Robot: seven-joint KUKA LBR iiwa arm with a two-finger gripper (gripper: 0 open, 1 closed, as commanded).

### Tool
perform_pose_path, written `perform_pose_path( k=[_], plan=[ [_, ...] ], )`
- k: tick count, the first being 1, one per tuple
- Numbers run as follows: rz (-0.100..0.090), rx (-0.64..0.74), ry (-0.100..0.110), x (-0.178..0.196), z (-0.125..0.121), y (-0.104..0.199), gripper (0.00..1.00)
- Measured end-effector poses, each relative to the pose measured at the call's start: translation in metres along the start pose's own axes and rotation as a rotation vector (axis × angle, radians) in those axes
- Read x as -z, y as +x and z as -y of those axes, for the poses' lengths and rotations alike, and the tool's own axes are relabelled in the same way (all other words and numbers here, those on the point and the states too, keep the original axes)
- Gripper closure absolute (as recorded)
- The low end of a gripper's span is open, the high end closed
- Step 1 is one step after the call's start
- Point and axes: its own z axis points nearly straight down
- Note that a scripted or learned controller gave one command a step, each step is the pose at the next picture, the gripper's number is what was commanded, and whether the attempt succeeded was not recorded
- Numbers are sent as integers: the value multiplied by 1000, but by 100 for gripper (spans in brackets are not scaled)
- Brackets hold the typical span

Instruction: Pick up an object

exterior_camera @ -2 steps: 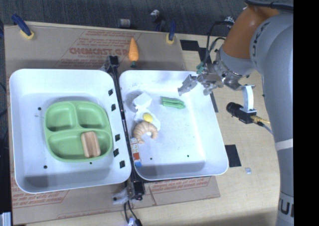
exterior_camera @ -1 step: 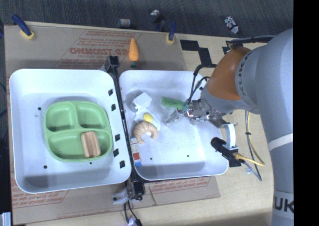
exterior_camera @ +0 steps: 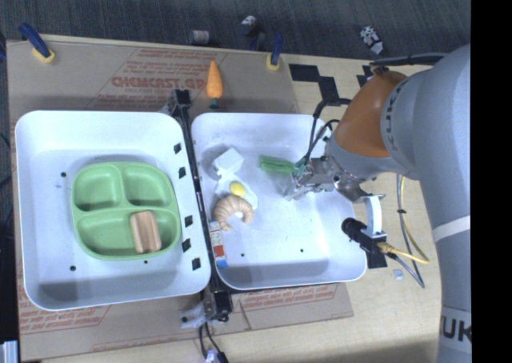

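Gripper down in right bin near its right edge, beside green piece; grip state unclear, nothing lifted yet

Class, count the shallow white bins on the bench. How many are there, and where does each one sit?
2. The left bin holds a green divided plate. The right bin, beside it, is where the arm reaches in. None seems hidden.

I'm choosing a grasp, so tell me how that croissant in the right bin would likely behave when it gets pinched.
The croissant looks like a toy, probably light and fairly stiff. Its curved, ridged body may pivot or slide on the smooth bin floor. Resting against the egg piece, it could nudge that.
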Motion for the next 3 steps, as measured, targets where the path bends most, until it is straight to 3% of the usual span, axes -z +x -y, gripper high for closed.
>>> perform_pose_path(
  k=[1,2,3],
  plan=[
    [0,-7,-5,96,46,-11,100],
    [0,-6,-5,162,-26,-11,100],
    [0,-5,-2,114,-96,-11,100]
  ],
)
